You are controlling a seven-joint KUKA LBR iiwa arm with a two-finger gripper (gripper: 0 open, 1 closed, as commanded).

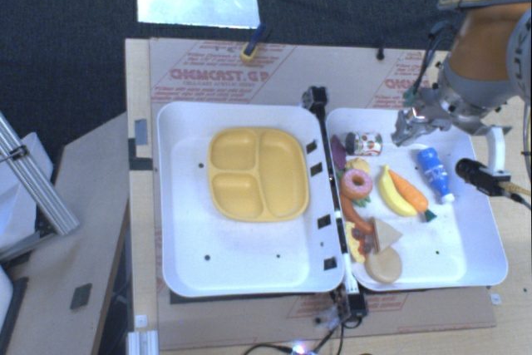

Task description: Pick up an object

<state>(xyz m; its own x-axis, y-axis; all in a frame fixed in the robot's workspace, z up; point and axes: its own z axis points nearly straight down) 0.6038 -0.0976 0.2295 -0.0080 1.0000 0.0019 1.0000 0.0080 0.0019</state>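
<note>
The hand [405, 131] hovers over the right bin [478, 262], at about one o'clock from the small can [364, 144]; its grip I cannot tell. Best descend straight over the blue bottle [434, 172], clear of the carrot [406, 191] and banana [392, 194].

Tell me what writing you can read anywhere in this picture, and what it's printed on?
"OHMCAST G P", or something near it, in red: repeated on the brown board under the bins; letters blurred, reading uncertain.
Small can: label too small to read.
Blue bottle: label too blurred to read.
</note>
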